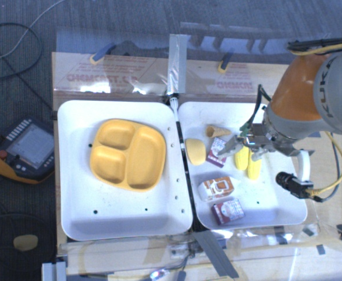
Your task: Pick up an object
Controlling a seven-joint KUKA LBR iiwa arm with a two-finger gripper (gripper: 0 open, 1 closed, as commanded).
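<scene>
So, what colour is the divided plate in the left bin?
Yellow-orange all over, plain, seen clearly in the camera view: the divided plate lies in the left bin.

Yellow tray [128,154], white bins [71,215].

two bins sit side by side on the bench: the left bin [71,215] holds a divided tray [127,154] near its middle. in the right bin [287,215] a round piece [196,151] lies against the left wall, a small cone-like piece [217,132] behind it, a packet [217,152] just right of the round piece. two cartons lie nearer the front, one carton [217,187] behind the other carton [228,211]. the gripper [245,145] hangs over two long pieces [248,160] right of the packet
</scene>
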